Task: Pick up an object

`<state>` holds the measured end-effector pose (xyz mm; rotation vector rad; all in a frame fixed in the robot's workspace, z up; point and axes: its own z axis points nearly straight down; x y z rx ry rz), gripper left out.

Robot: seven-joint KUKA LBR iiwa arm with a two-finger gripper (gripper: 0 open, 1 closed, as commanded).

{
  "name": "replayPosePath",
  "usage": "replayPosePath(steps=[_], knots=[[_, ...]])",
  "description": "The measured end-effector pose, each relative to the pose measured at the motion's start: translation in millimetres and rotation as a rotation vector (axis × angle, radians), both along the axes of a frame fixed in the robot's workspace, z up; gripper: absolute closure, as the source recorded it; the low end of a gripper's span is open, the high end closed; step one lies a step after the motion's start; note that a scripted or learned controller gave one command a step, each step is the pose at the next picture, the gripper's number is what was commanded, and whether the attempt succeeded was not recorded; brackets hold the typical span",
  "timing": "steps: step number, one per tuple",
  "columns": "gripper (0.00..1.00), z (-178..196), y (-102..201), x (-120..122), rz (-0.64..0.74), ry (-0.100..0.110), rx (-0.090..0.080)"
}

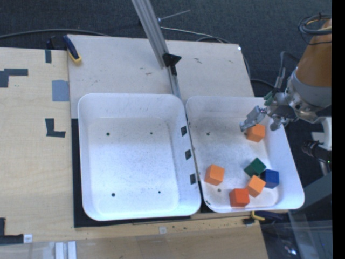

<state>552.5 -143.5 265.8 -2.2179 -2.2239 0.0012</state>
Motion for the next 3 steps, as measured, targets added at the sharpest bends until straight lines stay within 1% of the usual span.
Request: replayPosePath(steps=[1, 2, 3], knots=[[0.0, -143, -43, 0, -0.004, 0.009, 0.0], [0.0, -176, -65, 81, 0.001, -0.001, -0.001], [0.0, -174, -65, 128, -0.001, 0.014, 0.002]])
